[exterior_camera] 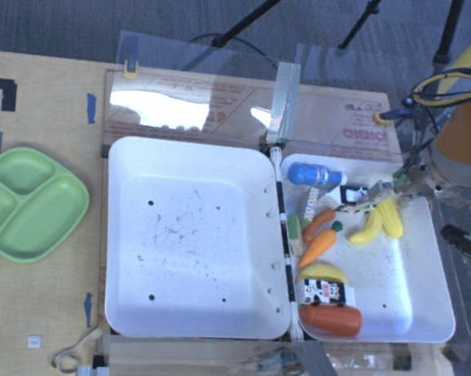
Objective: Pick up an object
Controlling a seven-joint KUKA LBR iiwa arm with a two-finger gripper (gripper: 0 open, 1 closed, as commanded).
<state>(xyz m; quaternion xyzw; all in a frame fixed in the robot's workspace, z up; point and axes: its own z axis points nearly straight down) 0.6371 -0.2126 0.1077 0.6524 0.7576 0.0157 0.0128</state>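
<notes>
In the right bin (421,314) I see a cluster of small toy foods, any of which could be the object to pick. Nearest the arm lie two yellow bananas (378,222), touching, near the bin's far right; their long axes run from upper right to lower left. Just left of them two orange carrots (319,241) lie side by side, their long axes also slanting, thick ends toward the upper right. A blue bottle (313,176) lies on its side at the far edge, its long axis running left to right, white cap to the right. Near the front edge sit a yellow piece (324,273), a black-and-white spotted block (323,293) and a red cylinder (331,318) lying crosswise. The left bin (119,296) adjoins. The gripper (405,183) hovers over the right bin's far right corner, just above the bananas; I cannot tell its opening, nor whether it holds anything. A green divided plate (25,203) rests far left on the bench.
</notes>
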